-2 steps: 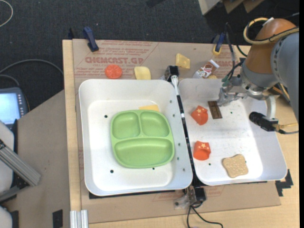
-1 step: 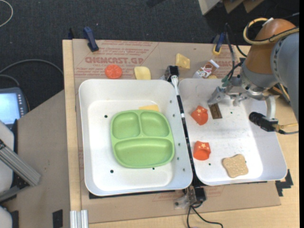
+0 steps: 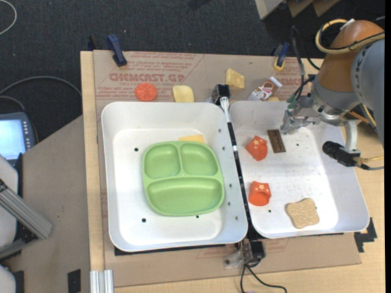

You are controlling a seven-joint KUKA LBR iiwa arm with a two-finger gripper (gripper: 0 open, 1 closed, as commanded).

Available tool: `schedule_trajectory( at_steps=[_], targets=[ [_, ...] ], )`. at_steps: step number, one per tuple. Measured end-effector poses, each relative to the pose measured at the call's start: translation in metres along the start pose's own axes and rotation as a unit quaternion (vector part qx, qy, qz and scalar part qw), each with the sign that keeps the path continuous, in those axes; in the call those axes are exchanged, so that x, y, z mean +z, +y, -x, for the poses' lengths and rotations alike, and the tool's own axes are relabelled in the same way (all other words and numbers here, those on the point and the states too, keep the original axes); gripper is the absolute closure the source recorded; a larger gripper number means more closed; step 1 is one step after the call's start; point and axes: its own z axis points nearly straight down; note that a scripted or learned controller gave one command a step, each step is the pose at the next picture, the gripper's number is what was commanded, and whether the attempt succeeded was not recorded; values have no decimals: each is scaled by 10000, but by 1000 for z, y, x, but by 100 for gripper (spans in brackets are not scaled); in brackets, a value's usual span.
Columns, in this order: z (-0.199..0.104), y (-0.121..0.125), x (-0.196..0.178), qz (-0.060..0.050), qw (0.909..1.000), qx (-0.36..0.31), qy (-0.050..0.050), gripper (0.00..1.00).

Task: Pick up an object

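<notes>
The right white bin (image 3: pixel 342 194) holds a red block (image 3: pixel 257 148), a second red piece (image 3: pixel 259 193), a brown bar (image 3: pixel 277 141) and a tan slice of toast (image 3: pixel 302 212). My gripper (image 3: pixel 292 123) hangs over the back of this bin, just right of and behind the brown bar. The bar lies flat on the bin floor, and no object shows in the gripper. The grey arm with its orange band comes in from the upper right.
The left white bin (image 3: pixel 116 182) carries a green divided plate (image 3: pixel 182 177) with a yellow piece (image 3: pixel 192 139) behind it. On the cardboard behind the bins lie an orange disc (image 3: pixel 146 92), two yellow pieces (image 3: pixel 182 93) (image 3: pixel 234 78) and a small packet (image 3: pixel 264 91). Blue clamps (image 3: pixel 116 49) hold the board.
</notes>
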Motion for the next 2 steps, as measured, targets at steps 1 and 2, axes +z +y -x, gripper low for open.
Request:
schedule_trajectory(
  at_steps=[1, 2],
  targets=[
    [0, 0, 1, -7, 10000, -3, -3, 0],
    [-10, -17, 32, -58, 10000, 30, 36, 0]
  ],
)
